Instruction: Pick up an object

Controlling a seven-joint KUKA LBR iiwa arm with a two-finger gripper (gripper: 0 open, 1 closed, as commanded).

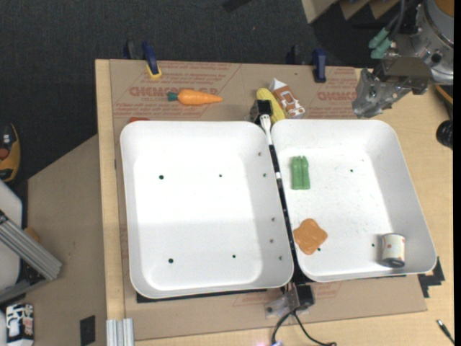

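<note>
- End effector (374,96) hanging above the surface (216,78) just beyond the top right corner of the right bin (410,186); whether it is open or closed cannot be told, and nothing is seen in it
- Right bin holding three things: green block (300,173) upright near its left wall, orange flat piece (310,236) lower left, small white cylinder (392,249) in the lower right corner, all well apart
- Left bin (137,215) touching the right one along the middle
- Toy carrot (194,98) lying on the surface behind the left bin
- Yellow item (269,101) and brown-and-white packet (289,102) just behind the seam between the bins
</note>
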